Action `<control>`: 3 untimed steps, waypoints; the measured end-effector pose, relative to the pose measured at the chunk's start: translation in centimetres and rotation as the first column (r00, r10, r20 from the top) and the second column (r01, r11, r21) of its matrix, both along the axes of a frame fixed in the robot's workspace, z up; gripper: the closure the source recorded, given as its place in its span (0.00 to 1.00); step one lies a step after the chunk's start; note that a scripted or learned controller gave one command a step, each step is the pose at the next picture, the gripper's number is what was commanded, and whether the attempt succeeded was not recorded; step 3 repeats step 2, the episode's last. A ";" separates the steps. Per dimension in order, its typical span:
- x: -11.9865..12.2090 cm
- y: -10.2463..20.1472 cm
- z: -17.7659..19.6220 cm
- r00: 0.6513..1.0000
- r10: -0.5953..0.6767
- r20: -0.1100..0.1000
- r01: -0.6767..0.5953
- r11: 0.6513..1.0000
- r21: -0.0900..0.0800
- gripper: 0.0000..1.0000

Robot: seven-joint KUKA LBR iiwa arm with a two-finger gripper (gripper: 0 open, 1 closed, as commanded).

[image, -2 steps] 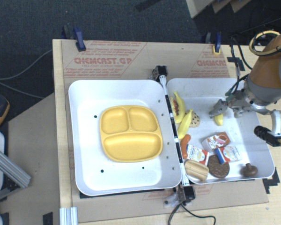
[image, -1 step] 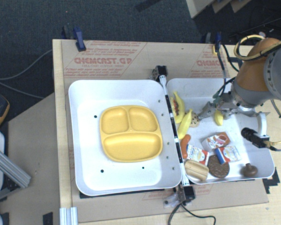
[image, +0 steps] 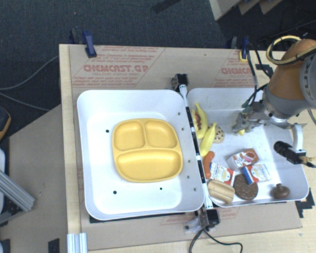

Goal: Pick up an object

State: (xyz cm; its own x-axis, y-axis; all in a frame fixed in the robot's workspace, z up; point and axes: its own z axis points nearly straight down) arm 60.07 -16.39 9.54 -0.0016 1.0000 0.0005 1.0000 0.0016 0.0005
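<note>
Yellow plastic bananas [image: 201,122] lie against the left wall of the right bin [image: 300,186], well to the left of the tool [image: 244,124] and slightly lower in the view. Just beside them, toward the tool, sits a small cookie [image: 219,135]. Below the bananas, an orange carrot-like piece [image: 208,164] runs along the same wall. Below the tool is a cluster of toy food — white-and-red packets [image: 244,158], a blue stick [image: 248,176] resting on a round brown patty [image: 246,188], and a tan bread roll [image: 221,192] at the cluster's lower left. A small brown lump [image: 279,192] sits apart, down and to the right of the tool.

The tool hangs low over the upper part of the right bin, touching none of the objects; whether its fingers are spread or closed cannot be told from this angle. Nothing is seen between them. The grey arm [image: 292,94] with its orange band rises to the tool's right.

Far left of the tool, the left bin [image: 89,141] holds a yellow divided plate [image: 147,149] with three compartments. Both bins rest on a table [image: 121,67] covered in printed cardboard — blue clamps [image: 88,44] grip its far edge.
</note>
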 end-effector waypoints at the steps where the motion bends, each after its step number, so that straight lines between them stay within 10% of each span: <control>1: 2.7 6.3 -1.1 1.000 0.004 0.002 -0.004 1.000 -0.001 1.00; 2: -4.2 13.8 9.5 1.000 0.006 0.006 -0.006 1.000 0.004 1.00; 3: -4.2 13.8 9.5 1.000 0.006 0.006 -0.006 1.000 0.004 1.00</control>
